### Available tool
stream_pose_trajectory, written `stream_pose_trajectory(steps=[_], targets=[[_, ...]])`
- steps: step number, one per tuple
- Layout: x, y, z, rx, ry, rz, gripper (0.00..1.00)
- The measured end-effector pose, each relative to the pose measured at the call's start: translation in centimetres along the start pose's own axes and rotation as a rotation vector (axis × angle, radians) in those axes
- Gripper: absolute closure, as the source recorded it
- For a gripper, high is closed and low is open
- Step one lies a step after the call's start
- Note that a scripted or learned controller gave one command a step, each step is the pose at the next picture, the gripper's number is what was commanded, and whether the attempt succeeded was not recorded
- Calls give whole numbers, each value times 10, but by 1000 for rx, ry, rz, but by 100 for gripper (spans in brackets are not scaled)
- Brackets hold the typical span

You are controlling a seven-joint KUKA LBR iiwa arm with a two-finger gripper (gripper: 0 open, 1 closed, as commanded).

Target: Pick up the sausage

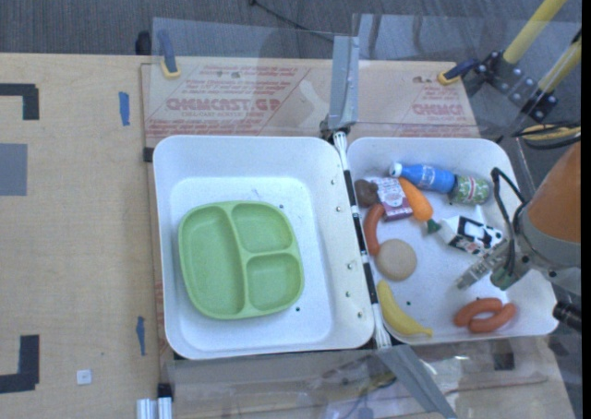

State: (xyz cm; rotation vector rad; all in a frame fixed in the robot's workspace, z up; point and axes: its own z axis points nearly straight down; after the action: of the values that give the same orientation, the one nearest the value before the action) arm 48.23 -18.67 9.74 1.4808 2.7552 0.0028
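Lying curled in the right bin's (540, 154) front right corner, the sausage (484, 315) is sitting free on the floor. Gripper (478, 271) is hovering just above it, fingers slightly parted, gripping nothing. Banana (400, 313) is resting near the front left; green tray (242, 258) is occupying the left bin (175, 223).

Red print on the cardboard sheet (231, 94) reads "CHEMCAST GP" — faintly.
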Motion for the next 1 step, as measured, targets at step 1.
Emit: stream_pose_trajectory(steps=[1], targets=[[0,0,0,0,0,0,0]])
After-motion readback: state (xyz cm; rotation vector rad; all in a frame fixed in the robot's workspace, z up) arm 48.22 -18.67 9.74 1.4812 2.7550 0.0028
